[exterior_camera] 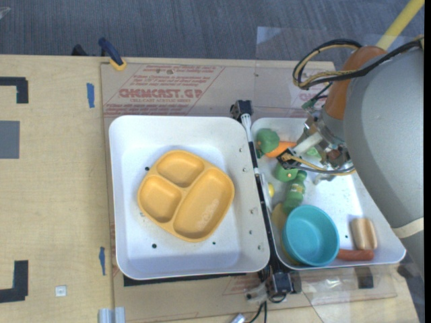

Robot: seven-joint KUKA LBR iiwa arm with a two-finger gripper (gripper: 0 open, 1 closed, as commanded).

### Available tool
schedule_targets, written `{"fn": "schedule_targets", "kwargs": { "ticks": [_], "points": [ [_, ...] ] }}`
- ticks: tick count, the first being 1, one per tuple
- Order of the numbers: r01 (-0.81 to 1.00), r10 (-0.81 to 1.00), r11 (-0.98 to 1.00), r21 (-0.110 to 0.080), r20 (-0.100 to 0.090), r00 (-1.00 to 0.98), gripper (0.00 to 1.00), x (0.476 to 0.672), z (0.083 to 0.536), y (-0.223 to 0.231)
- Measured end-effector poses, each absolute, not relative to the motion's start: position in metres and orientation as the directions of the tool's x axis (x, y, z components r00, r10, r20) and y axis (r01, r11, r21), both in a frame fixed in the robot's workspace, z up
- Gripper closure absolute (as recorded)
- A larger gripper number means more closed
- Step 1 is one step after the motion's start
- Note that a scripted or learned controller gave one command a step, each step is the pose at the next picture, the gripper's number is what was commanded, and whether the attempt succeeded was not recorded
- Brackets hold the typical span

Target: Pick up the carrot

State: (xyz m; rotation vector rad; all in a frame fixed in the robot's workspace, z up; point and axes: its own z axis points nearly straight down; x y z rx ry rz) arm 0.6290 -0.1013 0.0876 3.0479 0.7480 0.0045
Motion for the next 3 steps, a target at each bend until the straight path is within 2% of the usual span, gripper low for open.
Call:
{"fn": "schedule_targets", "kwargs": {
  "ticks": [1, 2, 3],
  "points": [
    [0.200, 0.200, -0.980, 0.003, -0.016, 0.980, 0.00, 0.647, 0.086, -0.096],
    [0.208, 0.208, -0.978, 0.000, 0.008, 0.978, 0.00, 0.657, 0.188, -0.039],
    [0.200, 0.200, -0.980, -0.002, -0.009, 0.980, 0.00, 0.600, 0.184, -0.055]
  ]
}}
